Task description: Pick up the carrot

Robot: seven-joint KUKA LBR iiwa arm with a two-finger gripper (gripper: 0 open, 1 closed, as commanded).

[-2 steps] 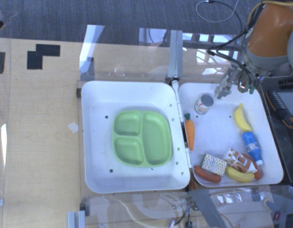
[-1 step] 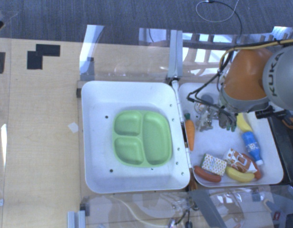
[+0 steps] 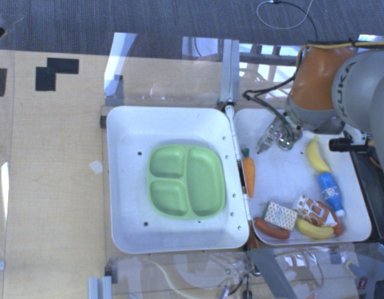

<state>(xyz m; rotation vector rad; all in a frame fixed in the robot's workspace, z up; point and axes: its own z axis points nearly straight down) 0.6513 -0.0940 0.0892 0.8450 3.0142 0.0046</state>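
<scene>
Against the left wall of the right-hand bin (image 3: 360, 229) lies the carrot (image 3: 248, 175), orange with a small green top pointing toward the bin's far side, stretched lengthwise along that wall. From where I stand, the gripper (image 3: 267, 143) hangs over the same bin, up and to the right of the carrot, near it but not touching. Its metal fingers (image 3: 264, 145) point down toward the carrot's green end, a little apart, with nothing between them. Behind it the grey arm (image 3: 360, 86) with its orange band (image 3: 320, 73) comes in over the bin's far right corner. Elsewhere in this bin, well right of the carrot, sit a banana (image 3: 316, 154) and a blue bottle (image 3: 330, 192); along the near wall lie a sausage (image 3: 272, 228), a patterned box (image 3: 280, 215) and a second banana (image 3: 315, 228). Left of the carrot, across the wall, the other bin (image 3: 126, 167) holds a green divided plate (image 3: 186, 180).
</scene>
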